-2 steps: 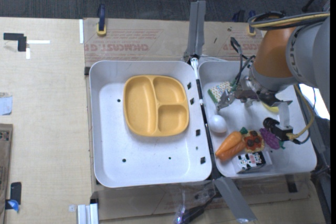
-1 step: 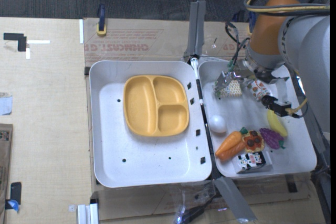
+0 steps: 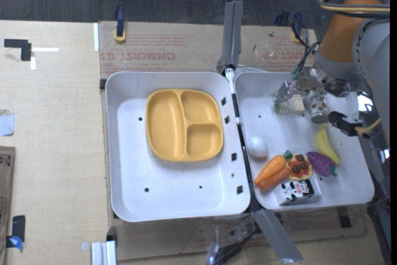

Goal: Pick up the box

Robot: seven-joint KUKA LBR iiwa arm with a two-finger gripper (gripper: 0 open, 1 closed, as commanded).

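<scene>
The gripper (image 3: 291, 91) sits low at the back of the right bin (image 3: 263, 110); its grip is unclear. The box (image 3: 297, 190) lies well apart, at the bin's front beside the carrot (image 3: 270, 172), untouched.

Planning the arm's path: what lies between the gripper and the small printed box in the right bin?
In the camera view, between the gripper and the small printed box lie bare white bin floor, then the orange plastic carrot and small pizza slice toy.

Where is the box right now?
The box lies flat in the right bin, at its near edge, just below the carrot and the grapes.
</scene>
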